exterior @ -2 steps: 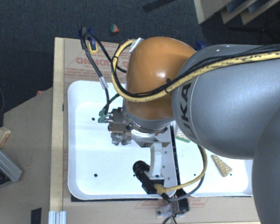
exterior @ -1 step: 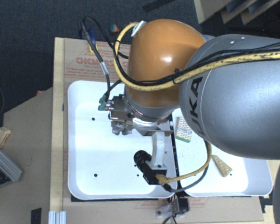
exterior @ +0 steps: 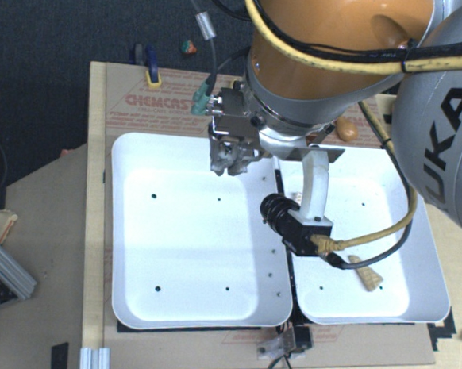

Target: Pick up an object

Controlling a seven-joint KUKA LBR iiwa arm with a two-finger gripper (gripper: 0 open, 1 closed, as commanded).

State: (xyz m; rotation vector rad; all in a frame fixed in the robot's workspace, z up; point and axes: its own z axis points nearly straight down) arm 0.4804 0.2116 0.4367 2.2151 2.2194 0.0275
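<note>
- A wooden piece (exterior: pixel 369 277), the only loose object in either bin, lies flat in the lower part of the right bin (exterior: pixel 412 305), under a yellow hose (exterior: pixel 378 239).
- The gripper (exterior: pixel 231 162) hangs at upper centre over the left bin's (exterior: pixel 133 212) top edge, well apart from the piece.
- Its fingers look pressed together, pinching nothing.
- A black fitting (exterior: pixel 291 224) sits mid-frame over the bins' seam.

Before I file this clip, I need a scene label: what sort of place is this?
Most likely a robotics lab bench for grasping trials: two shallow white bins, left and right, sit side by side on a board, with a large KUKA arm and its cabling reaching over them.
</note>
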